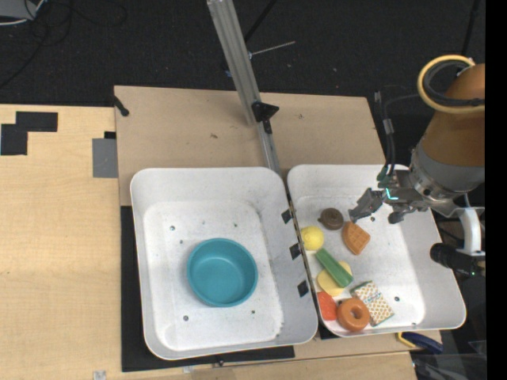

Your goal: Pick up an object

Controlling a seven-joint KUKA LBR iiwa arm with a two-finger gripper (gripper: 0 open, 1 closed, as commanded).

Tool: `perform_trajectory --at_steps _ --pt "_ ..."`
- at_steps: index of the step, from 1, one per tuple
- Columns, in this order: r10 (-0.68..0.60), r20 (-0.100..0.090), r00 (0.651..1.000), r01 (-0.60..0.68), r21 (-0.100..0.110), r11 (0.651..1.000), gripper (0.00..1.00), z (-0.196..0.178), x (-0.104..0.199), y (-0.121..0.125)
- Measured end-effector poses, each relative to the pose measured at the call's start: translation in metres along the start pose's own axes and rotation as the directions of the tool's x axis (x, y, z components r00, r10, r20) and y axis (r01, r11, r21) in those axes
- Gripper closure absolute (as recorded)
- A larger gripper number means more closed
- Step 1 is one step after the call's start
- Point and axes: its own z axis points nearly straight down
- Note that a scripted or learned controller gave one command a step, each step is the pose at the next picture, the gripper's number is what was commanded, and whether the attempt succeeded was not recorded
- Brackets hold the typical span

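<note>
While the arm reaches in from the right, the gripper [383, 205] is seen low over the right bin [428, 291], its two dark fingers spread apart and nothing between them; the jaws are recorded as released.

Candidate objects are clustered in the left and near part of that bin. Closest to the fingers is an orange waffle-patterned piece [356, 238], lying just below and left of the gripper, with a brown round piece [331, 218] beside it. Further toward the bin's near edge are a yellow ball [313, 238], a green stick [337, 269] lying across a yellow piece, an orange ring [353, 314] and a checkered block [373, 302], the last two touching. A teal bowl [223, 271] sits alone in the left bin [158, 212].

The waffle piece is judged the likeliest target. It looks like a small toy food item: probably light, stiff, not fragile, and moderately slippery if moulded plastic. Its textured face should help friction little, since the grasp would fall on its edges. A hold across its narrower width is suggested, with the fingers closing on opposite flat sides. Risk is noted that one finger nudges the brown piece, or that the light item skids on the smooth bin floor before closure. Material and weight cannot be confirmed from this view.
</note>
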Motion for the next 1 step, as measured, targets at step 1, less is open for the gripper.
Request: perform_trajectory --at_steps 1 --pt "0.0 0.0 1.0 0.0 0.0 1.0 0.0 0.0001 0.0 0.0"
